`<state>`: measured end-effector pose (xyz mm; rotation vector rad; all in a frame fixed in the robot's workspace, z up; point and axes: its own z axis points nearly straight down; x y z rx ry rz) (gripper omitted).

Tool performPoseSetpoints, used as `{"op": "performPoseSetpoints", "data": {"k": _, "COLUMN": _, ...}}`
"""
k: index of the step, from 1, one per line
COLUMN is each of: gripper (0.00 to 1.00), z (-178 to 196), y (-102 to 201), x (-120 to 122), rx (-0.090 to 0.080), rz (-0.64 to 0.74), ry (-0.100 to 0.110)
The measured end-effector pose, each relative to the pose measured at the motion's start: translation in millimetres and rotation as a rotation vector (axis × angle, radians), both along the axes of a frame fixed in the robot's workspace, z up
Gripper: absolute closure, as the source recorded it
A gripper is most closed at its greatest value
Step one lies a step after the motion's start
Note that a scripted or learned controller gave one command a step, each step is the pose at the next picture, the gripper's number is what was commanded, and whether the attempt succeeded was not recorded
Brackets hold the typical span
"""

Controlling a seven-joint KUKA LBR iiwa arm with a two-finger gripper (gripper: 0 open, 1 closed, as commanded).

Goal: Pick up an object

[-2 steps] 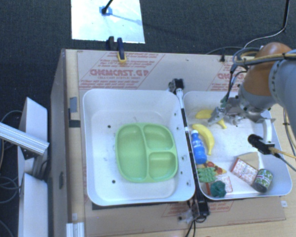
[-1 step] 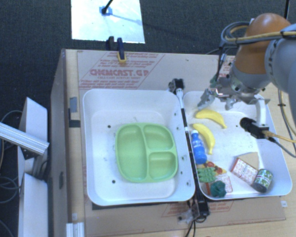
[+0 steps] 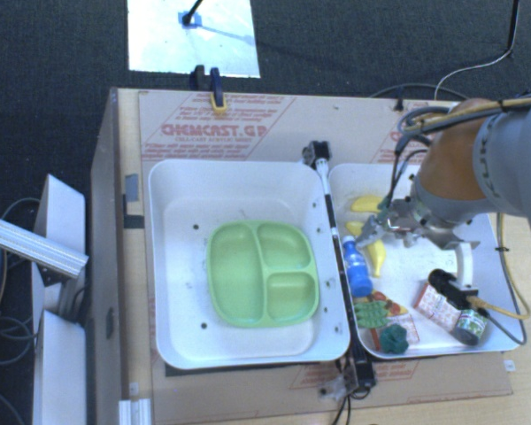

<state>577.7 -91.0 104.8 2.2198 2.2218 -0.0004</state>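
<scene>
The tool (image 3: 378, 226) hangs low in the right bin (image 3: 487, 348); whether its fingers are apart or together I cannot tell. Yellow banana pieces (image 3: 376, 257) lie right under and beside it, a blue bottle (image 3: 356, 271) just below-left. The green divided plate (image 3: 264, 273) sits well off left.

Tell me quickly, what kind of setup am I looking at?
Likely a lab bin-picking test bench: two white bins on a cardboard-covered table, a green divided plate, small toy-like items, and the grey arm's gripper over the right bin.
</scene>
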Motion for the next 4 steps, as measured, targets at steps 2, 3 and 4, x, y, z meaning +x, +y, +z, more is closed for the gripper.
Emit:
{"op": "performPoseSetpoints", "data": {"k": 2, "gripper": 0.00, "z": 11, "y": 1, "x": 1, "rx": 0.001, "rz": 0.002, "ry": -0.003}}
{"op": "performPoseSetpoints", "data": {"k": 3, "gripper": 0.00, "z": -18, "y": 1, "x": -7, "rx": -0.005, "rz": -0.003, "ry": -0.010}}
{"op": "performPoseSetpoints", "data": {"k": 4, "gripper": 1.00, "z": -8, "y": 3, "x": -7, "rx": -0.002, "rz": 0.000, "ry": -0.007}}
